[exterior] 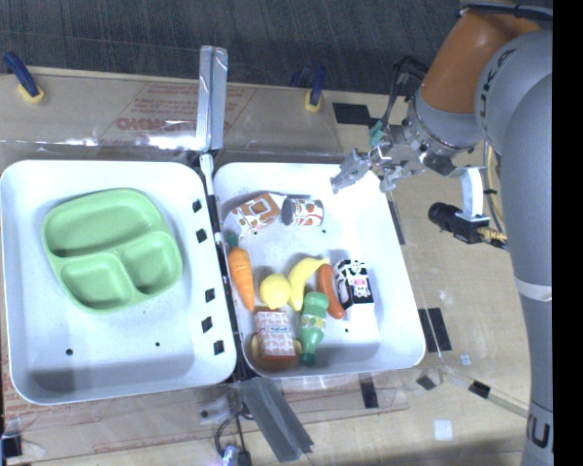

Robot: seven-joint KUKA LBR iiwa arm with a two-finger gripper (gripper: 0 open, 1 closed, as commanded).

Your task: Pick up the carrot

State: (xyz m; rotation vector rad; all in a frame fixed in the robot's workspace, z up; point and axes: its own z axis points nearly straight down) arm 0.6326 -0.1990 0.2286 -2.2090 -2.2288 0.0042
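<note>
The carrot [240, 276] is orange with a green top. It lies lengthwise along the left wall of the right bin [394, 260], beside a yellow lemon [275, 290]. My gripper [366, 175] hangs above the bin's far right corner, well up and to the right of the carrot. It is open, with nothing between its fingers.
The right bin also holds a banana [305, 278], a red-orange sausage-like piece [330, 292], a green bottle [313, 326], a black-and-white carton [355, 282], a brown box [274, 334] and printed packets [272, 212] at the back. A green divided tray [112, 248] sits in the left bin.
</note>
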